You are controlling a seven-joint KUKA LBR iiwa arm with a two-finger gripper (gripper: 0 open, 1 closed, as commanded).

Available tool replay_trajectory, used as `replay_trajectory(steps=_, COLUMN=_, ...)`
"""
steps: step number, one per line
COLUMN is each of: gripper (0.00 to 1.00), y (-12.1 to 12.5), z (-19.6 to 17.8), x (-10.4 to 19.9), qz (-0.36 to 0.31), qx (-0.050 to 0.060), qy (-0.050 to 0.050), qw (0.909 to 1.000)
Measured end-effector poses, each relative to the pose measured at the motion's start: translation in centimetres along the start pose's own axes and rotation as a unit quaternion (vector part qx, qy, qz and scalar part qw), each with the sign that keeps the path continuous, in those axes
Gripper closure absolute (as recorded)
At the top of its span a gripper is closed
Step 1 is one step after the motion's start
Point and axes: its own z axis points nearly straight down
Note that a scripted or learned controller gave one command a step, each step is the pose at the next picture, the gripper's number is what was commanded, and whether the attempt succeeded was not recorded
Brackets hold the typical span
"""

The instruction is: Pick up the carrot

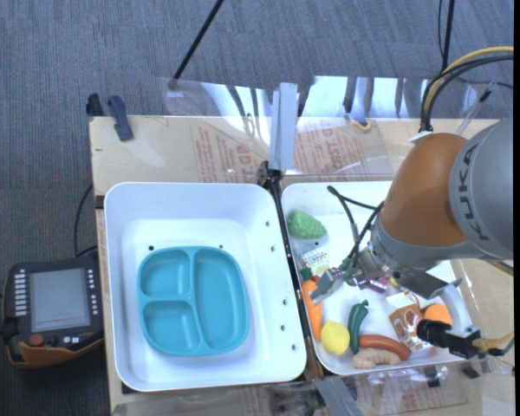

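On the worktop (182, 150), the end effector (328, 286) hung released just beside the carrot (313, 312), seemingly positioned for grasping

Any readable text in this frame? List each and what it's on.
"KUKA": on the grey arm, running vertically, partly cut off.
Red print on the cardboard behind the bins: too blurred to read.
Small packet in the right bin: print too small to read.
Brown packet: label unreadable.
Pendant screen: nothing legible.
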Motion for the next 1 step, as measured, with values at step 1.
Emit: replay_trajectory(steps=1, gripper=0.00, y=-1.55, z=0.03, x=2.13, qz=0.055, qx=0.001, qy=0.001, qw=0.9985)
